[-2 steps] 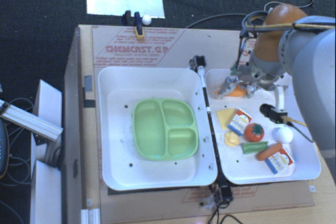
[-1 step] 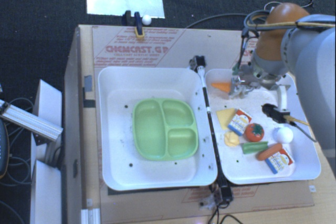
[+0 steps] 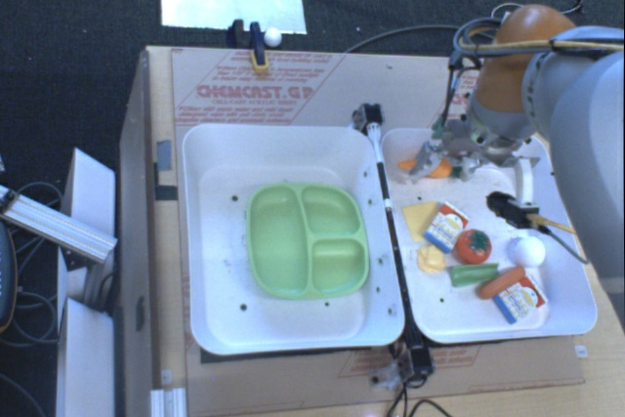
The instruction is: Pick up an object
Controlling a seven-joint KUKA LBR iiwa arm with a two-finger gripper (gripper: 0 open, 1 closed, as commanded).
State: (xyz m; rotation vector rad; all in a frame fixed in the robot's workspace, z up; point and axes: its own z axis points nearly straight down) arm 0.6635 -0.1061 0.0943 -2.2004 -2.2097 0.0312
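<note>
The pincer (image 3: 441, 161) is seen low at the right bin's (image 3: 576, 308) far-left corner over an orange piece (image 3: 438, 170), its finger state not discernible, with "CHEMCAST" printed on the table's board (image 3: 256, 88).

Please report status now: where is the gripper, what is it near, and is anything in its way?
Gripper low at far end of right bin, over orange piece. Grasp not confirmed. Yellow wedge and small carton close by.

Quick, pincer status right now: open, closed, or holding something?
Pincer: down in the right bin, at an orange piece near the far edge. Whether it is open, closed or holding that piece cannot be told.
</note>
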